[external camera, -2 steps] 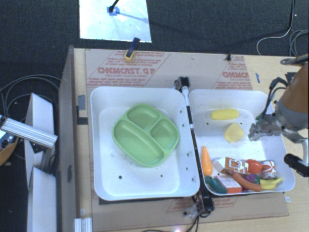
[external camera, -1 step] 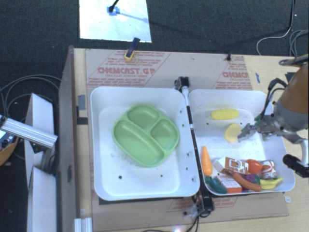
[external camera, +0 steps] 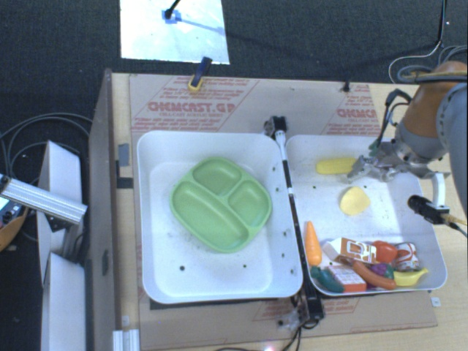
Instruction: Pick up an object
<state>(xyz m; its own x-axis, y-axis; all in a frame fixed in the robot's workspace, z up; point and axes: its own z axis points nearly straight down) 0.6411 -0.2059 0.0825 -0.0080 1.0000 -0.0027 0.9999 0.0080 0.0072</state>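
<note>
The end effector (external camera: 363, 168) is hovering low over the right bin (external camera: 420, 225), just beside a flat yellow piece (external camera: 335, 167); how far it is opening, I cannot tell. A green plate (external camera: 221, 204) is lying in the left bin (external camera: 161, 174).

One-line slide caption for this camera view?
KUKA arm's claw hovers by a long yellow piece in the right bin; green divided plate sits in the left bin.

Camera: my single fixed view, high above the bench, looking down at a slant | Covers: both shallow white plastic bins (external camera: 157, 269) side by side, cardboard-lined bench top (external camera: 241, 101) | Distance: moderate | My grey arm (external camera: 439, 115) enters from the right.
</note>
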